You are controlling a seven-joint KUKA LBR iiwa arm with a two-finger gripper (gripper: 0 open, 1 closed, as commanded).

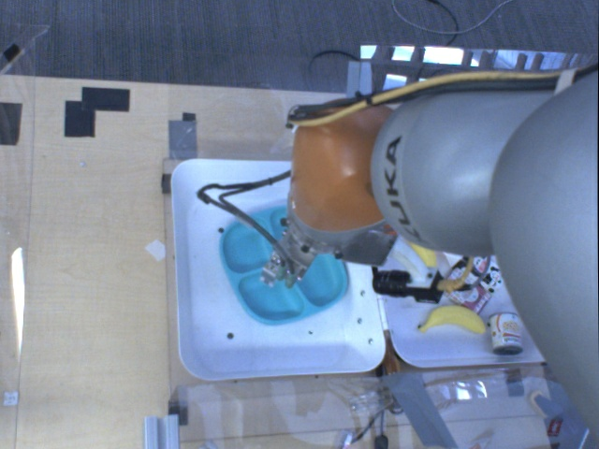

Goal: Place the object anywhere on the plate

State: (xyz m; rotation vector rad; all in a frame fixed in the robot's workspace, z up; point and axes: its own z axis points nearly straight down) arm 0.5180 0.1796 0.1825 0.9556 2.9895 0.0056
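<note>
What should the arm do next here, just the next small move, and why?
Probably open the hand and lift straight up, if it carries anything. It hangs low over the middle of the blue sectioned plate in the left bin, so a release should land on target. I cannot tell what it holds; the banana lies in the right bin.

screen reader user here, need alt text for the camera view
A grey arm with an orange band reaches in from the right, its gripper low over a blue sectioned plate in the left white bin. The right bin holds a banana, a small can and other items.
</note>
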